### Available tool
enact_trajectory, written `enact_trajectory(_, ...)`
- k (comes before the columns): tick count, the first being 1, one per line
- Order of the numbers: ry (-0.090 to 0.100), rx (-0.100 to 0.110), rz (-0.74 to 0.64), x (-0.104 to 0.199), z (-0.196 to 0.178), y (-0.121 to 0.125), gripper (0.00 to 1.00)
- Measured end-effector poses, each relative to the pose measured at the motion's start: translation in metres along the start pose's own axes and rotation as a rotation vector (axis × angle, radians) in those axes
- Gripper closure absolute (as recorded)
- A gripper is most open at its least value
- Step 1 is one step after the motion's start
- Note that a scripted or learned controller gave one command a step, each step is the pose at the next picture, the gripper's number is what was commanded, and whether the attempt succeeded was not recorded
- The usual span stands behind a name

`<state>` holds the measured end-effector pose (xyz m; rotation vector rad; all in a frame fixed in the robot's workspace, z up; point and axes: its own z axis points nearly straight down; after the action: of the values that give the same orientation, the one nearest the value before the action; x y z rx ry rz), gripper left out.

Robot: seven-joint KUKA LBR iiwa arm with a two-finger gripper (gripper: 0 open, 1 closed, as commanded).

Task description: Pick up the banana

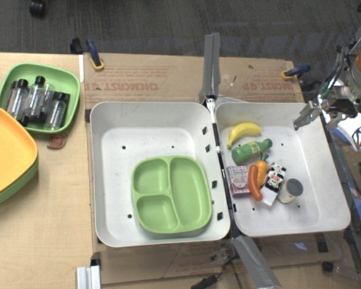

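A yellow banana (243, 131) lies in the right bin (325, 215), near its far left corner, curving just above a green bottle (251, 151). My gripper (310, 113) hangs over the far right rim of that bin, well to the right of the banana and apart from it. Nothing shows in its grasp.
Below the banana lie an orange carrot (257, 178), a pink box (238, 180), a black-and-white carton (274, 179) and a grey can (290, 189). The left bin (108, 161) holds a green divided plate (171, 194). A green tray of bottles (39, 98) and orange plates (6, 155) sit far left.
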<state>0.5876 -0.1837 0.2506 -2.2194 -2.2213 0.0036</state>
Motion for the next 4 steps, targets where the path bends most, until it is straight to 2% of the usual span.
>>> enact_trajectory(1, -0.001, -0.003, -0.283, -0.039, 0.098, 0.031, 0.00)
enact_trajectory(2, -0.002, -0.004, -0.282, -0.040, 0.088, 0.031, 1.00)
enact_trajectory(3, -0.002, -0.005, -0.309, -0.037, 0.063, 0.072, 1.00)
enact_trajectory(4, 0.001, -0.002, -0.464, -0.038, 0.102, -0.014, 1.00)
